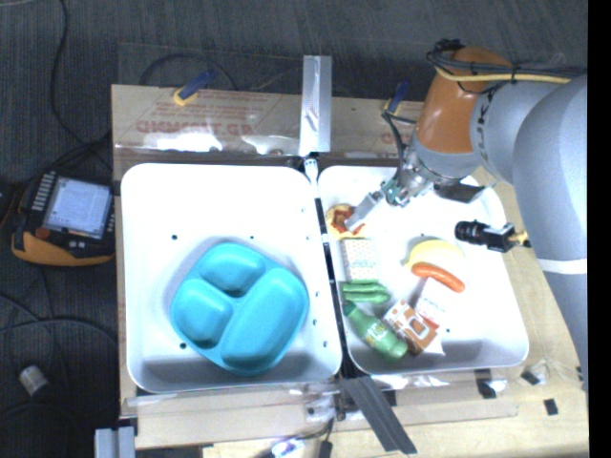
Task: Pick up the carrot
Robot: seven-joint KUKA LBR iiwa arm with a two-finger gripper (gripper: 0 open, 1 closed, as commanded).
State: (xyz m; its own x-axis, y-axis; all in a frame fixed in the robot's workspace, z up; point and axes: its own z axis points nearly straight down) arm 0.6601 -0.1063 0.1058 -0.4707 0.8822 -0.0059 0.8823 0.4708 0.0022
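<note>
The carrot is a short orange piece lying in the right bin, right of centre, just below a yellow item. My gripper reaches down and to the left from the orange-banded wrist. Its tip is low over the bin's upper left corner. It sits next to a small red-and-orange object by the dividing wall. The gripper is well left of the carrot and a little above it in the view, with nothing linking them.
The right bin also holds a pale patterned box, a green vegetable, a green bottle and a brown carton. A blue divided tray lies in the left bin. A black fitting sticks in from the right.
</note>
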